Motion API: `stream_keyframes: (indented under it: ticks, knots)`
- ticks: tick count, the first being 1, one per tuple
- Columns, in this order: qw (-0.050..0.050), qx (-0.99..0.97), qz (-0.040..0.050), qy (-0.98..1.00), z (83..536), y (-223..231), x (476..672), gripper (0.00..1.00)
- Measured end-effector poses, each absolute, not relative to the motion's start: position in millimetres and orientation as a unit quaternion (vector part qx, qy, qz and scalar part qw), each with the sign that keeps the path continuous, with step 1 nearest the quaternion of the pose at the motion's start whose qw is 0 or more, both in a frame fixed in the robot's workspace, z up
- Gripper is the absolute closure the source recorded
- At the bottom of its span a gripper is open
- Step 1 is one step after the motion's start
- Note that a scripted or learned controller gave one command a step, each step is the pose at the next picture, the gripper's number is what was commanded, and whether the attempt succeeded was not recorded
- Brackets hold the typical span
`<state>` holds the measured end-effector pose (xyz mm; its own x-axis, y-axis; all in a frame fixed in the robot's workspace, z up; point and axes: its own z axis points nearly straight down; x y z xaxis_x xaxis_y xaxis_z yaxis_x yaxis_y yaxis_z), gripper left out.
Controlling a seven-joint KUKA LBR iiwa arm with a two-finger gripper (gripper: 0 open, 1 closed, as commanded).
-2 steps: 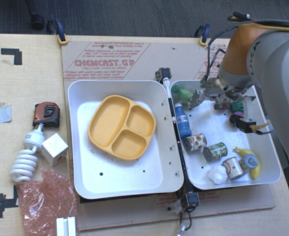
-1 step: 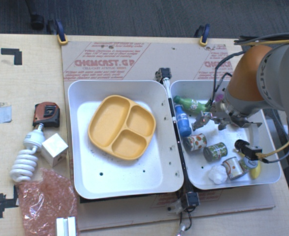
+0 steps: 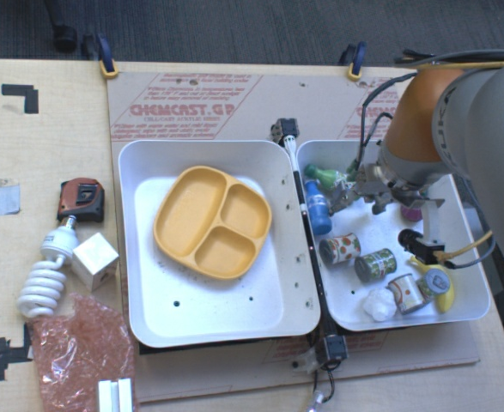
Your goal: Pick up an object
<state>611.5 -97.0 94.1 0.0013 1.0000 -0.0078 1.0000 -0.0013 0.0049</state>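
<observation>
My gripper (image 3: pixel 367 196) hangs over the back part of the right bin (image 3: pixel 470 312), below the orange band of the arm. Just to its left lie a green bottle (image 3: pixel 324 176) and a blue bottle (image 3: pixel 318 214). In front of it stand a small red-and-white can (image 3: pixel 340 248) and a green can (image 3: pixel 375 264). Another can (image 3: pixel 406 293), a yellow object (image 3: pixel 441 287) and a white crumpled piece (image 3: pixel 377 305) lie near the bin's front edge. A pink object (image 3: pixel 413 215) peeks out beside the wrist. Nothing visibly hangs from the gripper.
The left bin (image 3: pixel 140 299) holds a yellow divided plate (image 3: pixel 213 221). Left of the bins, on the bench, lie a tape measure (image 3: pixel 81 200), a spiral light bulb (image 3: pixel 47 273), a white cube (image 3: pixel 95 257) and a reddish plastic bag (image 3: pixel 80 350).
</observation>
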Motion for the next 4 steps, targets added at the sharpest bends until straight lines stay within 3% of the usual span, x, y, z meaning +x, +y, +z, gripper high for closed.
stream_keyframes:
  ticks: [1,2,3,4]
  knots:
    - [0.002,0.708,-0.0009,0.706,93,-102,530.4,0.0]
    - [0.002,0.709,0.0003,0.706,103,-102,531.6,1.0]
    - [0.002,0.709,0.0002,0.706,103,-102,531.6,0.0]
    - [0.001,0.706,-0.0002,0.708,93,-98,617.0,0.0]
